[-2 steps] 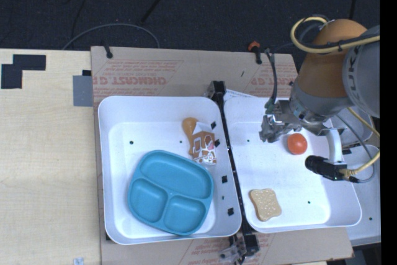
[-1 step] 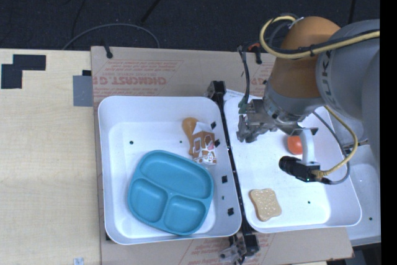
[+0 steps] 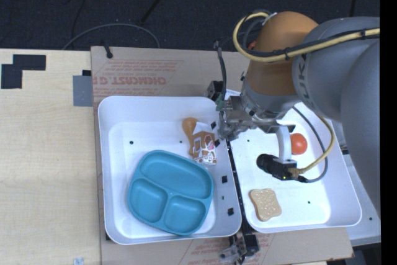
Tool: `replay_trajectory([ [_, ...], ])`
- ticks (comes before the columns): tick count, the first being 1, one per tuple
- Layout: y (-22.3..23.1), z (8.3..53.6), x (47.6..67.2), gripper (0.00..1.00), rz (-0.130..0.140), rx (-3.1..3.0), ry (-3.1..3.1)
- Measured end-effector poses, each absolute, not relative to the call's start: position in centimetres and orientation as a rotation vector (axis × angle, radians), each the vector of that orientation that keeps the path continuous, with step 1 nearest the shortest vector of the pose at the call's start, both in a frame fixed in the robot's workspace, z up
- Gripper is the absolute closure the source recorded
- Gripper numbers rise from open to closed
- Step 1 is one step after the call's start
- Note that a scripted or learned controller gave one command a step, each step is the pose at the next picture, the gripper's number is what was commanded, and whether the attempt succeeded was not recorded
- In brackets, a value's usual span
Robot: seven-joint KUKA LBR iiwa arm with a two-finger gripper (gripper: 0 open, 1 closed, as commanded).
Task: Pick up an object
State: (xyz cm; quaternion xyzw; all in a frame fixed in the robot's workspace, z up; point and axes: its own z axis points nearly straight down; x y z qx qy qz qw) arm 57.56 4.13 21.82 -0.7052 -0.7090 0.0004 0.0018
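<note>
My gripper [image 3: 220, 128] hangs low over the divide between the two white bins, at the left bin's right edge. A small brown-and-white packet [image 3: 203, 148] lies just below and left of it, leaning on the blue tray. A tan, pear-shaped piece [image 3: 189, 126] sits beside the packet, to the gripper's left. The blue three-compartment tray [image 3: 169, 191] fills the lower part of the left bin [image 3: 118, 133]. In the right bin [image 3: 329, 208] lie a slice of toast [image 3: 265, 203] and a red-orange tomato [image 3: 299, 144]. The wrist hides the fingertips.
The grey arm and its orange band cover the upper part of the right bin. A cardboard sheet [image 3: 149, 74] lies under both bins. Pale bench surface stretches to the left.
</note>
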Motion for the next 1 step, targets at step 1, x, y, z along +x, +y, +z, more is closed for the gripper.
replay_trajectory([
  [1, 10.26, 22.46, 56.77, 1.0, 0.003, -2.213, -2.225],
])
